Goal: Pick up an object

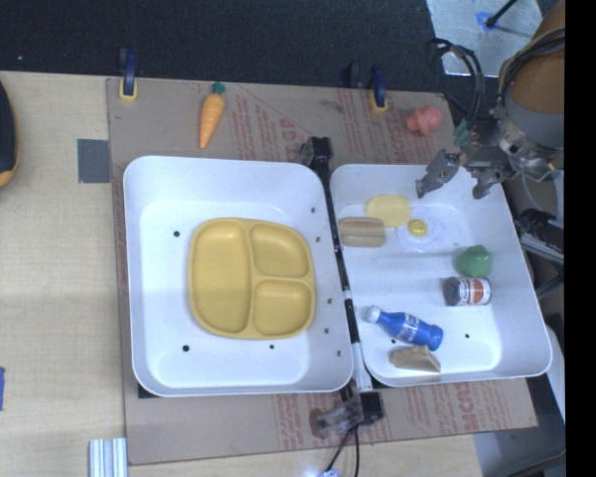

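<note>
Currently, in the camera view, the gripper is hovering over the back edge of the right bin, reaching in from the right. Its fingers are spread apart, grasping nothing.

No target is named, so any item in the right bin is counting. Sitting nearest the gripper: a pale yellow disc and a small yellow ball, just in front of the fingers. Beside them, by the bin's left wall, a tan bun is lying. Further forward: a green ball, a can lying on its side, a blue bottle also lying down, and a beige wedge at the front.

Handling guesses: all are looking like light toy pieces. The disc is lying flat and thin, likely hard to pinch. The yellow ball is small and probably rolling away easily. The bun looks the safest bet; closing across its short width. Can and bottle are rounded, likely slippery; taking them across the body.

The left bin is holding a yellow tray. A carrot and a pink lump are lying on the tabletop, behind the bins.
</note>
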### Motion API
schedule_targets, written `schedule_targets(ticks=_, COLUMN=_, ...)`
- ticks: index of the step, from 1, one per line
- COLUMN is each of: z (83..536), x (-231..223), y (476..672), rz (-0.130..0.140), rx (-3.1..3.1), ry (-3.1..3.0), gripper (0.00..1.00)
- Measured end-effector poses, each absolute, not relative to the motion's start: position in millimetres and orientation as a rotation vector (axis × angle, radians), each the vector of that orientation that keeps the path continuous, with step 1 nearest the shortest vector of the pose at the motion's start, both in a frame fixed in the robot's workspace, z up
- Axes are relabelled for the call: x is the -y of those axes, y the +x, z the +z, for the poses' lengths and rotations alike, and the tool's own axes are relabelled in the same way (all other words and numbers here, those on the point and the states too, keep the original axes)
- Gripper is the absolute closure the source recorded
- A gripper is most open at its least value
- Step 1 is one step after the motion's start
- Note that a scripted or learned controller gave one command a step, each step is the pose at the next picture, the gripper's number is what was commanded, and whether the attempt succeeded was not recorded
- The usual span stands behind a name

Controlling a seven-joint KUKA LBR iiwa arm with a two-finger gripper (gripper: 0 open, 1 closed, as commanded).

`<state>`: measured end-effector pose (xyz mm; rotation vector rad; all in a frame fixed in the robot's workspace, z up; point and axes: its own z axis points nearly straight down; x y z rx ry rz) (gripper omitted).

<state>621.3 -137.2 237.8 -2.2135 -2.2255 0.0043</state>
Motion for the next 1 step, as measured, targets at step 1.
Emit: schedule_targets(ticks=1, z=84.1, x=212.7, y=591.6, rz=0.018, rx=2.212, ry=-2.216, gripper=0.0)
